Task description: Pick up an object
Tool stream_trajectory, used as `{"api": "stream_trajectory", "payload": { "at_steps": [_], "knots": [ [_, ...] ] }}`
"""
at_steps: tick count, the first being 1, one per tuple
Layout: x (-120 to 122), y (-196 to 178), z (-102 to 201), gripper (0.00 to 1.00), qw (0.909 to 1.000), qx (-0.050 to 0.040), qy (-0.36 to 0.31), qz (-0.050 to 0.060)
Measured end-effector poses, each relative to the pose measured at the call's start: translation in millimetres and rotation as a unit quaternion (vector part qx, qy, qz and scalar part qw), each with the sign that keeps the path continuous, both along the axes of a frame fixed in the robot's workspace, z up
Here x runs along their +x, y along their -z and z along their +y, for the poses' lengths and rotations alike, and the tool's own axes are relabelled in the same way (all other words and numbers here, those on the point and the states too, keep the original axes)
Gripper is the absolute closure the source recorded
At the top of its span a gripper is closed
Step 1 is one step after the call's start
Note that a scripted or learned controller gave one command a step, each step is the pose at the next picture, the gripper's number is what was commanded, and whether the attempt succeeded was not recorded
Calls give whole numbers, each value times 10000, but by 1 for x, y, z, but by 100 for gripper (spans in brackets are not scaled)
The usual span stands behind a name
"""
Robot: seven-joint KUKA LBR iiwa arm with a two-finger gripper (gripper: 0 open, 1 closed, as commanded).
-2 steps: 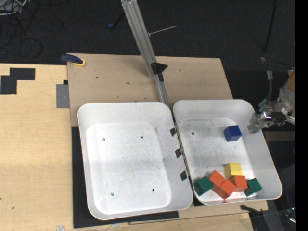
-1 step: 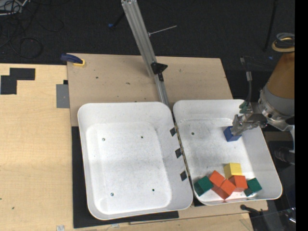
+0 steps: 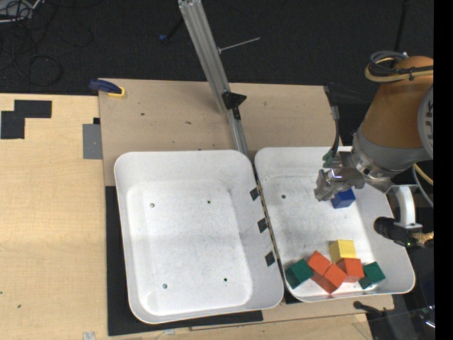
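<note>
Far left, the counter (image 3: 42, 211) is pale wood w/ a few black and grey patches near its upper edge. A small blue-and-yellow item (image 3: 106, 87) lies at the back corner of the brown board; too small to say what it is. A slanted metal rail (image 3: 209, 55) runs from the top centre down toward the gap between the bins.

Left bin (image 3: 141, 168) is white, shallow, speckled, w/ a few dark dots on its floor. Three small black clips sit along the seam where it meets the right bin (image 3: 283, 165).

In the right bin, a pile of blocks sits at the near end: a green block (image 3: 298, 272) on the left of the pile, an orange block (image 3: 320, 263) touching it, a second orange block (image 3: 329, 280) just below, a yellow block (image 3: 345, 249) behind, a third orange block (image 3: 352, 268) beside it, and another green block (image 3: 371, 274) at the right, near the bin wall.

My pincer (image 3: 333, 188) is over the far half of the right bin, well apart from that pile. A blue block (image 3: 344, 199) shows just under and right of its tip, touching or nearly so. I can't tell whether it sits between my fingers or just lies on the bin floor below, and can't tell if the pincer is spread or pressed together. My arm comes in from the right, orange band (image 3: 396, 108) above the grey wrist.
</note>
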State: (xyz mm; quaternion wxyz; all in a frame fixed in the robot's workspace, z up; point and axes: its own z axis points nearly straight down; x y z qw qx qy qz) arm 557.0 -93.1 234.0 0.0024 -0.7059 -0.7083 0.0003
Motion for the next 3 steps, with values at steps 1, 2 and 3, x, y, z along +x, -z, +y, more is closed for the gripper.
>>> {"api": "stream_trajectory", "payload": {
  "at_steps": [1, 2, 3],
  "knots": [
    [-1, -9, 51, 100, 10000, -11, -2, -9],
    [0, -12, 111, 100, 10000, -2, -8, -4],
    [-1, 6, 160, 100, 10000, -8, -2, 14]
  ]
}}
